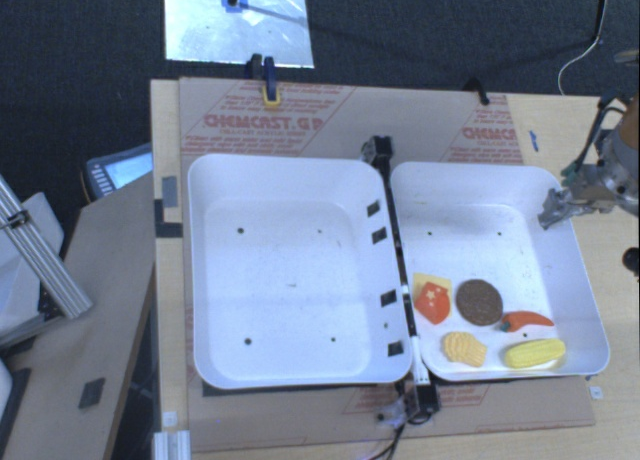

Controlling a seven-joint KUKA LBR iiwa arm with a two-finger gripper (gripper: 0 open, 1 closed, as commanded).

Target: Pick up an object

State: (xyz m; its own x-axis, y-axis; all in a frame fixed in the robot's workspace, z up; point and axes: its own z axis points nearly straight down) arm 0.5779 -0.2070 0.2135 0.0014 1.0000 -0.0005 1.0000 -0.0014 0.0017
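the gripper point(556, 210) hangs at the right bin's point(470, 198) far right rim; whether it is spread cannot be told. the corn cob point(534, 352) lies at the near right corner, probably light, stiff and slick; grasp across its middle.

Two white bins: the left bin point(285, 268) and the right bin point(480, 228). Five toy foods: one pizza slice point(432, 300), one brown patty point(479, 301), one chili pepper point(524, 321), one corn cob point(534, 353), one yellow ridged piece point(464, 349).
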